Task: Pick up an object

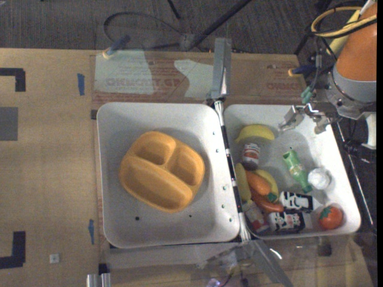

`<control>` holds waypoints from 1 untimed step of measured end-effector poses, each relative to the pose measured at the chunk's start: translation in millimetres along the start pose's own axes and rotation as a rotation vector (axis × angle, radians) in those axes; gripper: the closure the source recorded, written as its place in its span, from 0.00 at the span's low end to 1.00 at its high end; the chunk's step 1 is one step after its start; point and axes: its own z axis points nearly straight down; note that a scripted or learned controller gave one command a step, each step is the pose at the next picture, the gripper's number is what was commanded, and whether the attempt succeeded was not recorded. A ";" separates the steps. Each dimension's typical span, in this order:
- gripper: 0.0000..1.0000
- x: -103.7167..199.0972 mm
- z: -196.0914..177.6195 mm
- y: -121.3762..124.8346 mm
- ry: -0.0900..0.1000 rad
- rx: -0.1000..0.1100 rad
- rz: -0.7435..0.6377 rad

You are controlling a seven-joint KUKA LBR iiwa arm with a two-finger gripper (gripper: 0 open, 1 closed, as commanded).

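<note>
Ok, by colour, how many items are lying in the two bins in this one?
Yellow: 3 (banana, two more yellow pieces)
Orange: 3 (divided tray, carrot-like piece, round fruit)
Green: 1 (bottle)
Black-and-white: 2 (cartons)
Dark: 1 (jar)
White: 1 (round piece)
Total: 11

This is a robotics lab — a test bench, not a home. A cardboard-brown bench top (48, 178) carries black corner marks (13, 79) and bits of blue tape (80, 84). Two white bins (114, 124) sit side by side, one with an orange tray (161, 170), one full of toy food (269, 184). Tripod legs (233, 8) and cables (128, 26) cross grey carpet (72, 17) behind — and the grey-and-orange arm (358, 64) leans in from the right.
</note>
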 end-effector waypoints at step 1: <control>0.00 -43.1 155.7 -11.0 -0.001 -0.009 -0.112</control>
